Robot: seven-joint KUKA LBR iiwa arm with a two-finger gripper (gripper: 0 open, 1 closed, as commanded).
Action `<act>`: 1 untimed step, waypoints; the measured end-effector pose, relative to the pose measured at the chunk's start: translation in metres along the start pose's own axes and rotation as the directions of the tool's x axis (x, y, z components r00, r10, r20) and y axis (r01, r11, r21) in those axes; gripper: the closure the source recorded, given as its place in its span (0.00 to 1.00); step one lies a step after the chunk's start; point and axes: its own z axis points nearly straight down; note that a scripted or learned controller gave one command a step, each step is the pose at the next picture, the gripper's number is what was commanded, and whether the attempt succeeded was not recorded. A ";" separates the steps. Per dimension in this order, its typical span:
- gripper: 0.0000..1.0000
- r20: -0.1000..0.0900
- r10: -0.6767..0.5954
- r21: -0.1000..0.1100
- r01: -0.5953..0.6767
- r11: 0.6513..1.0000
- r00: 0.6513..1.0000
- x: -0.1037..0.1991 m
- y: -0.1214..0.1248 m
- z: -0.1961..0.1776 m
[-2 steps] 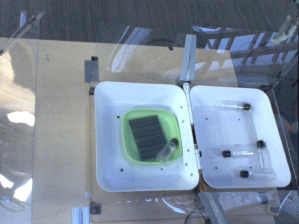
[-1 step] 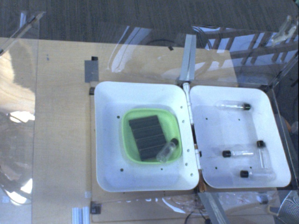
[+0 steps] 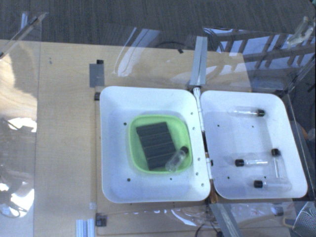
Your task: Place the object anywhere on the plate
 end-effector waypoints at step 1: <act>0.00 0.000 0.000 0.000 0.000 1.000 1.000 0.000 0.000 0.000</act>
